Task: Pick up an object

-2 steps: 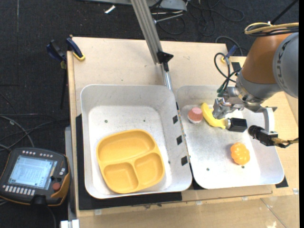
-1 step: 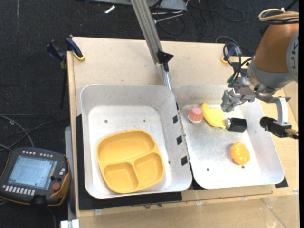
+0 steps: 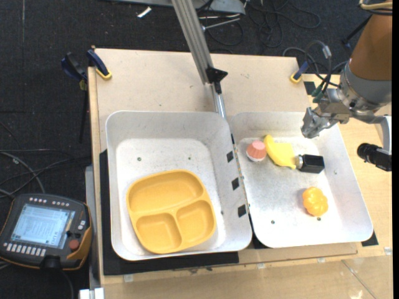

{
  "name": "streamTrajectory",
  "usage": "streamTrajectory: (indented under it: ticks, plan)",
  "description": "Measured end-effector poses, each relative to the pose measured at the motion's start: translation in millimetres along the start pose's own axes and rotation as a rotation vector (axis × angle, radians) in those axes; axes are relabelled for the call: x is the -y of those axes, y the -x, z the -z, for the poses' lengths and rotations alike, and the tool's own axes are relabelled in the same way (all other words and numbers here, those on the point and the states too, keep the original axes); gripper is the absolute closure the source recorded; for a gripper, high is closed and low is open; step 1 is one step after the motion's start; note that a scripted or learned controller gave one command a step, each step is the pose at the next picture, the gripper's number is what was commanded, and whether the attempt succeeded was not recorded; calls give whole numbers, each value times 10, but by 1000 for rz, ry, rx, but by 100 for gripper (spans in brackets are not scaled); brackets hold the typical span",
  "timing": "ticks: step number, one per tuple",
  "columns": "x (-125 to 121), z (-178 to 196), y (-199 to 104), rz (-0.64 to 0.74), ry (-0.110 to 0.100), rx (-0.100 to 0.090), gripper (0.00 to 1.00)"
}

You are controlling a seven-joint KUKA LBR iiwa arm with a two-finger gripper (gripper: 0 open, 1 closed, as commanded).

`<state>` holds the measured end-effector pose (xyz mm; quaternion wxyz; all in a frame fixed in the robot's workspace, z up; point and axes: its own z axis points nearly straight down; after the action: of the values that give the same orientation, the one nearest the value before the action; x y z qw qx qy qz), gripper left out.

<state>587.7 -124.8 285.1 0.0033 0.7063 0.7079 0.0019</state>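
Yellow, smooth and likely light, the banana-shaped toy [image 3: 280,152] suits your mid-body grasp; whether the gripper [image 3: 310,129] above the right bin [image 3: 349,217] is wide or narrow cannot be told.

The pale worktop [image 3: 156,80] carries two shallow white bins side by side, the left bin [image 3: 118,136] touching the right bin [image 3: 349,192].

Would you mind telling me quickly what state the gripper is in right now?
Gripper: cannot be told whether it is open or closed; it is above the far edge of the right bin, with nothing visibly held.
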Motion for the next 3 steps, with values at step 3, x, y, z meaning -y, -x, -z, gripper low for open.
streamTrajectory:
  ticks: [3]
  plan:
    - [-146,-330,-1520,6,-10,-3,100]
